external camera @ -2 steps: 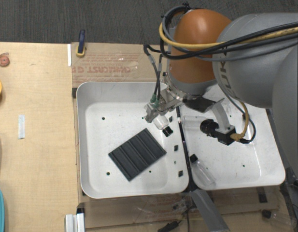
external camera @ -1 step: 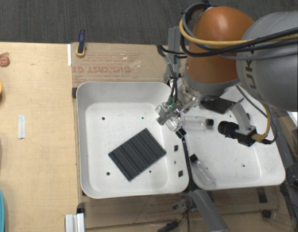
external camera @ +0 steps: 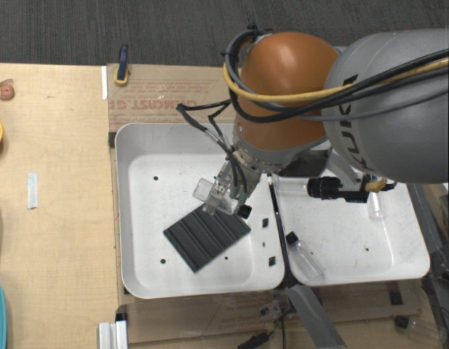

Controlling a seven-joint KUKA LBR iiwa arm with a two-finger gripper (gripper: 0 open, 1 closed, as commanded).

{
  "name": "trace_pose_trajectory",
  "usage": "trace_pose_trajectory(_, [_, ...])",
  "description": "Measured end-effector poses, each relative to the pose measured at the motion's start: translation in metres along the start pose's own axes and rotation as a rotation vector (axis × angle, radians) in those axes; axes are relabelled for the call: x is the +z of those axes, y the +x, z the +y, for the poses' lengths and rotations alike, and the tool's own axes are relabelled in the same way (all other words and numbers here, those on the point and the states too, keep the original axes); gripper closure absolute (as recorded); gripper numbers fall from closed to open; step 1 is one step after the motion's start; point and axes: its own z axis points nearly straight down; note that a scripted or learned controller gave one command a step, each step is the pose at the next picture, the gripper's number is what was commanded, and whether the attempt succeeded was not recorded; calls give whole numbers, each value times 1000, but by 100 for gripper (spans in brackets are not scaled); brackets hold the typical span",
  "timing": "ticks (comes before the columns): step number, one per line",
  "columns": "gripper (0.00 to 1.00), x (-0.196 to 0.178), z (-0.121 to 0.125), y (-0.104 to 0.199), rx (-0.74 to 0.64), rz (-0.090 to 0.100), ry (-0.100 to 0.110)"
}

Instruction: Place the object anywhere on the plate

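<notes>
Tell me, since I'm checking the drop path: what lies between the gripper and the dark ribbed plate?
Nothing: in the camera view the gripper hangs right at the upper edge of the dark ribbed plate in the left bin.

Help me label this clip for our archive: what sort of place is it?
Probably a robotics lab test bench. A grey and orange arm reaches over two shallow white bins on a plywood bench, with loose cables on the arm and a dark ridged plate in the left bin.

Dark carpet (external camera: 100, 13); pale wooden bench (external camera: 57, 158).
</notes>
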Motion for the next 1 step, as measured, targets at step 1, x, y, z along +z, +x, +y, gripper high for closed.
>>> trace_pose_trajectory(1, [100,-56,-38,-26,-101,-3,-2])
